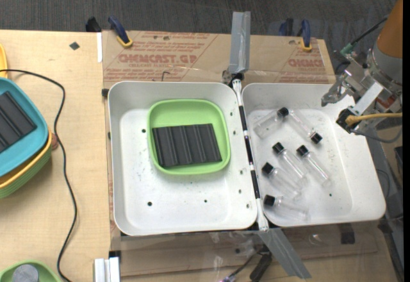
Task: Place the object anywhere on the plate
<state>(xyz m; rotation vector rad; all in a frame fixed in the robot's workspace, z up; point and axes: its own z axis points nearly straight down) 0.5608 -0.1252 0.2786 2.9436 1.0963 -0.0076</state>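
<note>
A green square plate point(155, 115) lies in the left bin point(131, 200), and a black ridged mat point(187, 145) covers its middle. Several clear vials with black caps are scattered in the right bin point(362, 200), among them one near the back point(282, 113), one in the middle point(301, 151) and one at the front point(270, 200). My gripper point(336, 93) hangs above the back right corner of the right bin, apart from the vials. Nothing shows in its grasp.
Cardboard point(166, 53) lies behind the bins, held by blue and yellow clamps point(120, 31). On the wooden table at left stand stacked teal and yellow trays point(22, 146), with a black cable point(65, 165) running beside them. A metal divider strip point(240, 37) rises between the bins.
</note>
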